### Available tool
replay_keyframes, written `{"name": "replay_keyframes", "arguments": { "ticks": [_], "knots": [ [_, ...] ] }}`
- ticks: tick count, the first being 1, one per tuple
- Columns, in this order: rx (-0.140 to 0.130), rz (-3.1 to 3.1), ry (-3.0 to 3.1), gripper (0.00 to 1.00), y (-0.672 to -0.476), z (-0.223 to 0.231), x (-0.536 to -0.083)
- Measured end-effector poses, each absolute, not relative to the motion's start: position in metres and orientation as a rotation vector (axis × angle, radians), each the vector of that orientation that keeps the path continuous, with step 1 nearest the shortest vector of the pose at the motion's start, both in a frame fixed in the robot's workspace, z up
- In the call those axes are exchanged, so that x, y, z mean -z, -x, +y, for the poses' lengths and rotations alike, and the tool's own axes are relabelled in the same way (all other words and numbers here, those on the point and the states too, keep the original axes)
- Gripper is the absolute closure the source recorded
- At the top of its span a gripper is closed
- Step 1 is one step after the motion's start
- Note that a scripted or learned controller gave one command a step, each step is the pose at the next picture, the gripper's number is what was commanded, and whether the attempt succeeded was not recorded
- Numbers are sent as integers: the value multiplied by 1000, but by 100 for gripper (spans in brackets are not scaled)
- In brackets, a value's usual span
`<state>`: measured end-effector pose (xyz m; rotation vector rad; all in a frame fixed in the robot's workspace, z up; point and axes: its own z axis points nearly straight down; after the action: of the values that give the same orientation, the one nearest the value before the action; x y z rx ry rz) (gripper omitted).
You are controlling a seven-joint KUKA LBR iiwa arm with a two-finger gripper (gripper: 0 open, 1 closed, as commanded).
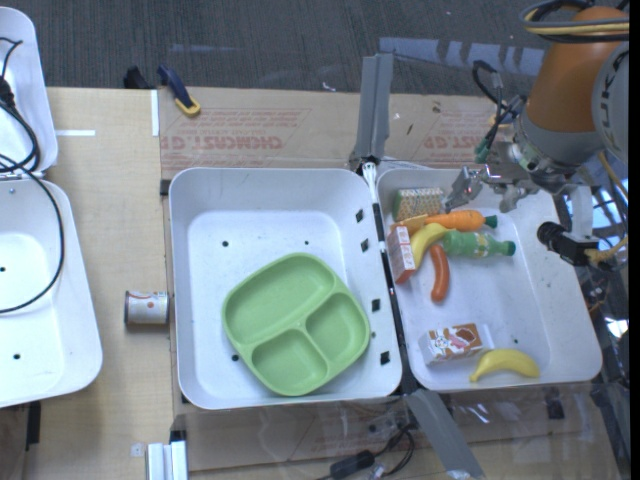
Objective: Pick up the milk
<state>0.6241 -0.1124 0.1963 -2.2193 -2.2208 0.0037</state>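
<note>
At the near edge of the right bin (560, 368), a yellow banana (506, 365) lies just beside the milk (455, 343), a small carton on its side close to the bin's near-left corner, well apart from the arm. Further in, a red-orange sausage-shaped toy (439, 272) lies along the bin's middle, with a red-and-white box (402, 252) against the left wall. Beyond them a second banana (427, 238), a green bottle (480, 247) and an orange carrot (466, 220) crowd together, touching or overlapping, and a tan block with a rough face (418, 203) sits near the far-left corner.

In the left bin (200, 268), a green divided plate (296, 323) with three compartments rests toward the near right corner. On the desk (110, 228) to that bin's left, a small can (147, 308) lies on its side; a black cable (30, 258) loops over white trays at the desk's left edge.

At the far side, the grey arm with its orange band (570, 73) leans over the right bin's far-right corner, and the pincer (485, 180) hangs just above the carrot and bottle. Whether its fingers are apart or together cannot be told from this angle. A blue-and-yellow tool (178, 90) lies at the desk's far edge.
</note>
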Motion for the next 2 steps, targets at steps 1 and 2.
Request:
{"name": "replay_keyframes", "arguments": {
  "ticks": [1, 2],
  "knots": [
    [-4, -2231, 2208, 0, -567, -133, -116],
    [-3, -2266, 2173, 0, -484, -116, -125]
  ]
}}
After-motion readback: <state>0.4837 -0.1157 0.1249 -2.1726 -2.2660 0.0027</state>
